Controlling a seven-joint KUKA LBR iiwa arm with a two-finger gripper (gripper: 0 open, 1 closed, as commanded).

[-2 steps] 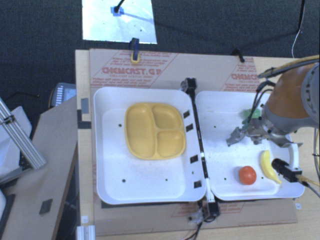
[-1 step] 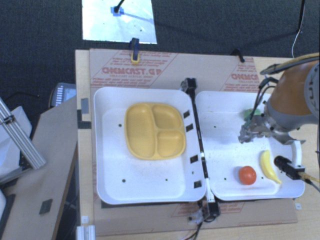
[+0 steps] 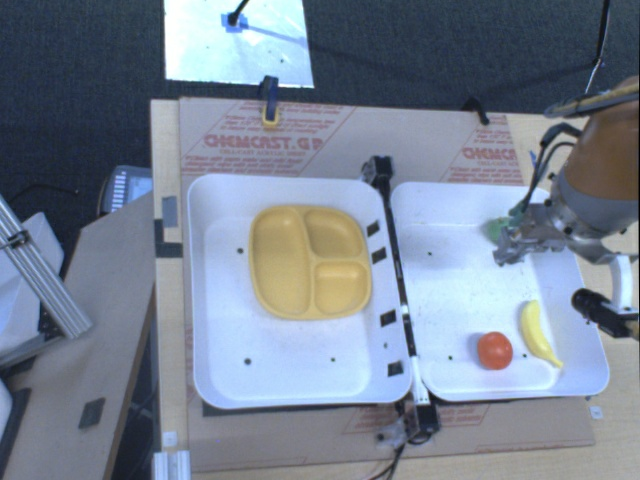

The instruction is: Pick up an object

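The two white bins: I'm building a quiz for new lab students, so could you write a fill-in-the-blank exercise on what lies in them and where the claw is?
1. The yellow plastic divided plate has ____ compartments.
2. The round red tomato and the yellow banana both lie in the ____ white bin in the camera view.
3. The claw hangs over the bin that holds the ____ fruits.
4. The divided plate lies in the ____ white bin.

Missing words: three; right; two; left

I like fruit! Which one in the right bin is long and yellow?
The banana, lying nearest the bin's right wall; the tomato beside it is round and red.
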